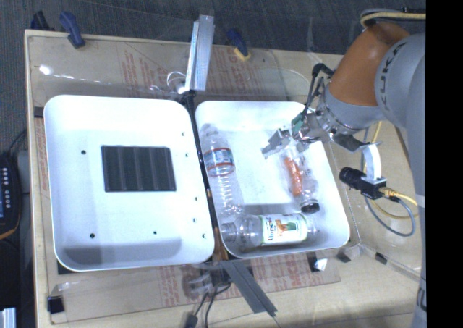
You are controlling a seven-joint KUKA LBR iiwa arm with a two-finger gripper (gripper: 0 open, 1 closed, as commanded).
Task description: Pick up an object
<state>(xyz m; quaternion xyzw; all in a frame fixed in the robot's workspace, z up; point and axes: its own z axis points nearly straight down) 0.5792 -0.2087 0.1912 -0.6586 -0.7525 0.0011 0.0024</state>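
Bottles are seen gathered in the right-hand shallow white plastic bin (pixel 249 113), which serves as the reference for everything else. Along its left wall a clear, ribbed plastic water bottle (pixel 221 171) with a red-and-white label lies lengthwise. Along its near wall a clear bottle with a green-and-orange label (pixel 271 229) lies on its side. By its right wall a slim clear bottle with orange contents and a black cap (pixel 298 178) lies with the cap toward the near edge. All three appear to have settled against the walls, as loose round things tend to.

Over the far right corner of that bin the two-finger metal gripper (pixel 278 140) is poised just beyond the far end of the orange-filled bottle, which is judged the likeliest target. Nothing is seen between its tips. Whether the gripper is spread or pressed together cannot be told at this resolution.

To the left of that bin lies a second white bin (pixel 65 174) bearing a dark ribbed rectangular panel (pixel 138 169).
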